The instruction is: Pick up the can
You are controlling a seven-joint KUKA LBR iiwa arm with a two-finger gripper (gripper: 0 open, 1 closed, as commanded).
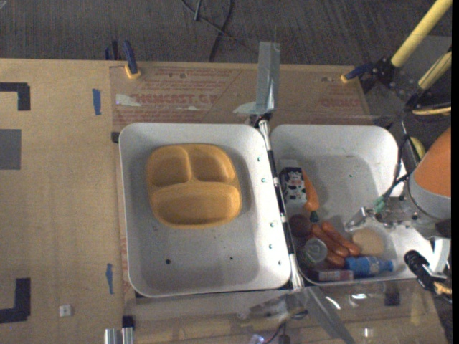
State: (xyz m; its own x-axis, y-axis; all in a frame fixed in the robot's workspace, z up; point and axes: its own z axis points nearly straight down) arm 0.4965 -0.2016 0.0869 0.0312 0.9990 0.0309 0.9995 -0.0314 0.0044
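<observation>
two white bins sit side by side on a cardboard-covered bench [64,192]; the left bin [143,264] holds a yellow divided tray [193,185]. in the right bin [344,149] a can [314,251] lies near the front left corner among hot dogs [337,241], a blue bottle [369,266], a carrot [312,196] and a small carton [292,183]. the gripper [362,219] hangs over the right bin's right side, just right of the hot dogs.

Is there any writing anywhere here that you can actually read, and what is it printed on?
Red printed lettering on the brown cardboard sheet behind the two white bins: too blurred to read.
Small black-and-white carton in the right bin: markings too small to read.
Blue-labelled bottle: label unreadable.
No text can be read for certain.
</observation>
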